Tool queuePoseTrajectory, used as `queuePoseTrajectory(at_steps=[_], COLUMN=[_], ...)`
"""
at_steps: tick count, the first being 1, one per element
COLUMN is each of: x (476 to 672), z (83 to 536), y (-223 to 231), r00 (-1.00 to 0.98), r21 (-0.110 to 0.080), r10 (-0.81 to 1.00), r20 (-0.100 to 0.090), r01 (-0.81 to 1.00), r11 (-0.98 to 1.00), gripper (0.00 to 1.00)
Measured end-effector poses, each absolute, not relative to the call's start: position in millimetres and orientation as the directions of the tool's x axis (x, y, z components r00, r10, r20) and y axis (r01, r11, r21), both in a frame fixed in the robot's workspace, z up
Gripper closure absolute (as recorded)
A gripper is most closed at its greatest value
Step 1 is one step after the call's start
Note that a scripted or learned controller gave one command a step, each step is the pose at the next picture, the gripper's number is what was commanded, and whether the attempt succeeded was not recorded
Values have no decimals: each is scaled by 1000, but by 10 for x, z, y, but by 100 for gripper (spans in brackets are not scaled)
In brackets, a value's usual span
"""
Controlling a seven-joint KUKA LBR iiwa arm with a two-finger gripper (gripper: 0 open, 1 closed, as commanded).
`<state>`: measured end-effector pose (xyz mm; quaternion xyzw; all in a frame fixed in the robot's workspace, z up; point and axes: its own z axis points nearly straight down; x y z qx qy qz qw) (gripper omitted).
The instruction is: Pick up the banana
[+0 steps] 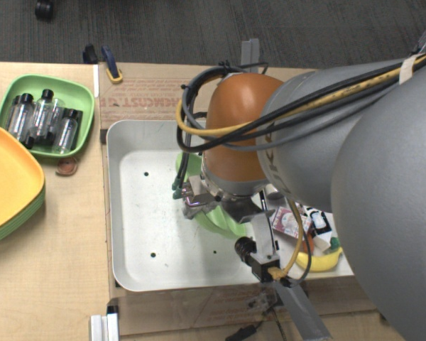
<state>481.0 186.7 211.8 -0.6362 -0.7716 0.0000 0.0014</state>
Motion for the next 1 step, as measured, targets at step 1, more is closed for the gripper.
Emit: queuePoseTrajectory(at_steps=[1], x=[4770], z=[2402], y=[1573], r00=[-143], r21=[-3], r10=[990], r20=[2], r01=[990], r11=[143], gripper=[100])
